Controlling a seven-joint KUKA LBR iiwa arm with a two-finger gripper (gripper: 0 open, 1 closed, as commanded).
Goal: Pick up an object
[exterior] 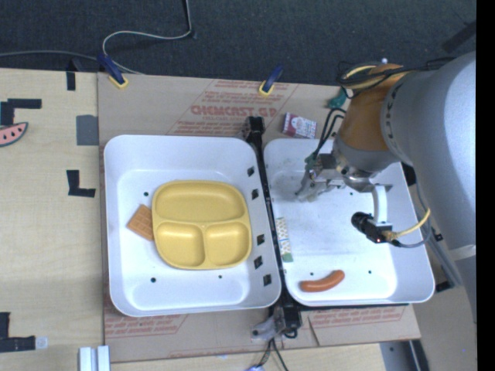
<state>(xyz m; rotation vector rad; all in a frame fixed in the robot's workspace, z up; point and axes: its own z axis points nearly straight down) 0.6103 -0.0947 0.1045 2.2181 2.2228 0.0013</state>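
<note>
Sausage (322,281), likely light, soft and slick, best pinched mid-length, lies well clear of the gripper (309,188), whose jaw state cannot be told.

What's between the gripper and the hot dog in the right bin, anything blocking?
Nothing visible. The gripper sits low near the right bin's upper left; the hot dog lies near its front edge, with bare white floor between. A small wrapper sits off to the side by the divider.

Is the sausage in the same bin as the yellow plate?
No, the sausage lies in the right bin, while the yellow plate sits in the left bin.
</note>
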